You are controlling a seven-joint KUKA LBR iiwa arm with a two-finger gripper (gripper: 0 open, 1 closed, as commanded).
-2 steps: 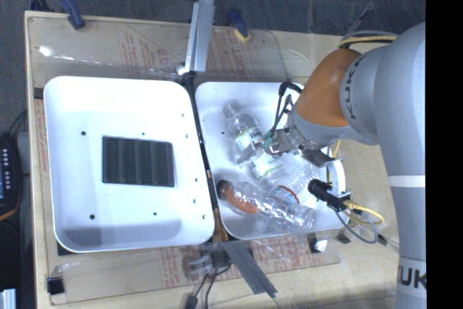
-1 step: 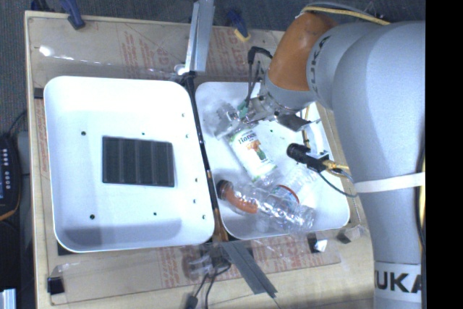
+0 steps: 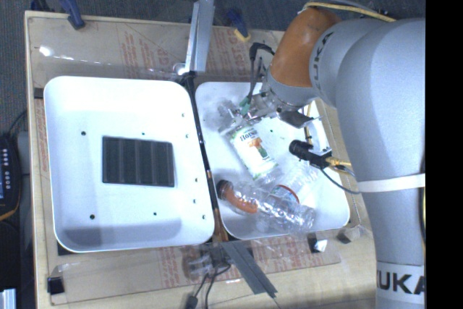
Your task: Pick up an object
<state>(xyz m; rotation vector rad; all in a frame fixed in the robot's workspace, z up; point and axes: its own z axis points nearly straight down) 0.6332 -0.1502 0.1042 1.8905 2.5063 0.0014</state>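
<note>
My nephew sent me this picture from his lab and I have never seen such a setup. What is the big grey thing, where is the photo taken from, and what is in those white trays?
The big grey shape is a robot arm with an orange band near its wrist, reaching in from the right. The photo comes from one fixed camera above the bench, looking down at a slant. Two shallow white bins sit side by side. The left bin has a dark ribbed rectangle on its floor. The right bin holds a small white bottle with an orange and green label, an orange object near the dividing wall, and clear, crumpled plastic items. The arm's hand is low over the back of the right bin; the wrist hides whether it grips anything.
</note>
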